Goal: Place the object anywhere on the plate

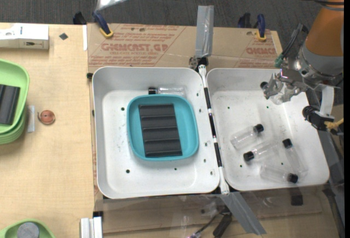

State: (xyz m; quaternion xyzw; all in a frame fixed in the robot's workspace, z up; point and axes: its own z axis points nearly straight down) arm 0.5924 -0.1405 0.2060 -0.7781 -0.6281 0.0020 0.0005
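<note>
Bench [49, 176]: two white bins [109, 176], cardboard sheet [142, 45].

The grey arm [322, 29] with its orange band reaches in from the right, wrist bent downward, its end effector [276, 91] pointing leftward and down.

only readable thing is the red print on the cardboard sheet [164, 42] behind the bins, looks like "GHEMCAST", partly repeated at its right end

A teal plate [188, 122] holds a black ribbed block [159, 129]; clear vials [247, 135] have black caps.
</note>
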